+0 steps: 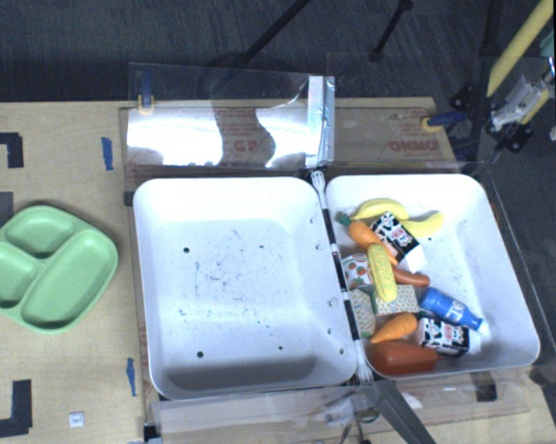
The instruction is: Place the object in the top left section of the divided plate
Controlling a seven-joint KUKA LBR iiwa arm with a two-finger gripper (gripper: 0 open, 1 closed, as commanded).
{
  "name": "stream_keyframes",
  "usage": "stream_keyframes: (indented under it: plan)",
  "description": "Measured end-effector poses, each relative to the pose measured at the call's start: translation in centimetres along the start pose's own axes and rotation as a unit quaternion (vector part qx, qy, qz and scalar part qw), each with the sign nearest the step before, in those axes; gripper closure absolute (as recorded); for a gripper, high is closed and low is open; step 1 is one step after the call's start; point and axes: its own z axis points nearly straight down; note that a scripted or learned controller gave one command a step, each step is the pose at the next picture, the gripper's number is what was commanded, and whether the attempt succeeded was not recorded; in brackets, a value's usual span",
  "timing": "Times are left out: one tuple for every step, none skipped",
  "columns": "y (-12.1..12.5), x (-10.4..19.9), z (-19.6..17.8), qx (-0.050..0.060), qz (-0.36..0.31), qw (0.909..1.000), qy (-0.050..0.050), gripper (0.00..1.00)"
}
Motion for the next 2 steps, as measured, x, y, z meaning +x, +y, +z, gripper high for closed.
stream_keyframes:
  plan:
    - [-3.9, 4.0, -4.6, 0.000, 0.151, 0.9886, 0.000, 0.00]
    - [2.9, 0.5, -4.6, 0.001, 0.267, 0.9637, 0.000, 0.00]
